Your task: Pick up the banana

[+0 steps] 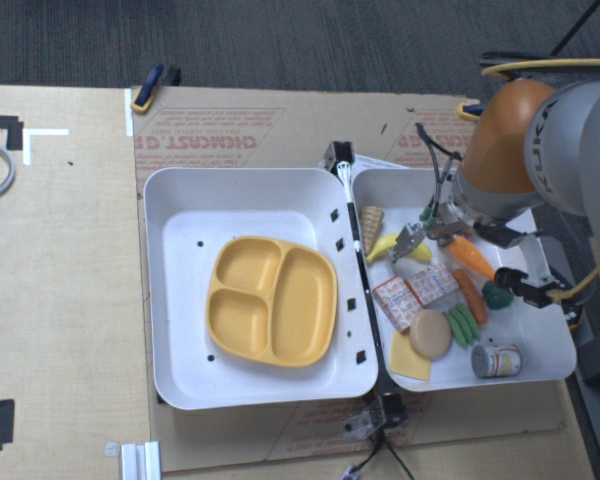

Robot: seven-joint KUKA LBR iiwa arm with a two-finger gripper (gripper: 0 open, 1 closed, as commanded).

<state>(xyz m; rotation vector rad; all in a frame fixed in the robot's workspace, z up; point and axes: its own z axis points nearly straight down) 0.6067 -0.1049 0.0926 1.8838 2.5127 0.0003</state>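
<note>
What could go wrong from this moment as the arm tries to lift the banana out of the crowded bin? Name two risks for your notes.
1. The small yellow banana lies tight against the bin's left wall, beside a tan ridged cone, so the gripper may catch the wall or the cone.
2. An orange carrot and red-and-white packets crowd close by; a slightly offset descent could knock them or grab the wrong item.

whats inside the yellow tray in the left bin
Nothing sits in the yellow tray: all three of its compartments show bare. The tray covers the floor of the left bin beneath it, so what lies under it cannot be seen.
</note>
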